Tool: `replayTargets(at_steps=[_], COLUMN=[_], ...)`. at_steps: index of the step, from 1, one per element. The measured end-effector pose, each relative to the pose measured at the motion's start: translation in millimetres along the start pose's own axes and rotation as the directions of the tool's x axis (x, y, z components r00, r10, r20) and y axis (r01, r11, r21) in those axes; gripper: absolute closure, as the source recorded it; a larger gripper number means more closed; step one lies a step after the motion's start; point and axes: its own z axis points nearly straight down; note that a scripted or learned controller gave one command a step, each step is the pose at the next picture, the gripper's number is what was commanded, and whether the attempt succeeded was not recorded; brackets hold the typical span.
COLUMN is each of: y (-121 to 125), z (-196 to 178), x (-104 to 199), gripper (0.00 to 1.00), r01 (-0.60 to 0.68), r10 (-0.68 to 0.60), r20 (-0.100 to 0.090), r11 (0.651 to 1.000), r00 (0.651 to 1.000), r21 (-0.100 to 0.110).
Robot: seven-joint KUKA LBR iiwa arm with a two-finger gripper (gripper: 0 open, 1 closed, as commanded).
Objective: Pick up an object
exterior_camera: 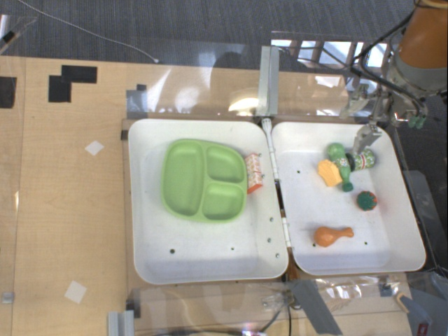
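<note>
While the jaws' state cannot be told, the gripper [363, 140] hangs over a glossy green bottle [350, 158].

grey arm [420, 65] with orange band, black cables, slim metallic fingers [365, 138]

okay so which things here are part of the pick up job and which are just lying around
Job: gripper, over the can in the right bin; nearby green toy, yellow block, berry, orange gourd.

Lying about: green plate and snack packet in the left bin.
</note>
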Motion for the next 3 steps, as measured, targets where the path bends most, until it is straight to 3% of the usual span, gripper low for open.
replayTargets(at_steps=[1, 2, 3], y=[-16, 12, 13], z=[69, 154, 140], x=[-7, 22, 18], gripper=[0.0, 0.0, 1.0], r01=[-0.616, -0.393, -0.387], r10=[0.616, 0.393, 0.387], r20=[-0.003, 0.002, 0.014], r11=[0.788, 0.92, 0.922], r00=[0.788, 0.92, 0.922], r21=[0.002, 0.0, -0.003])
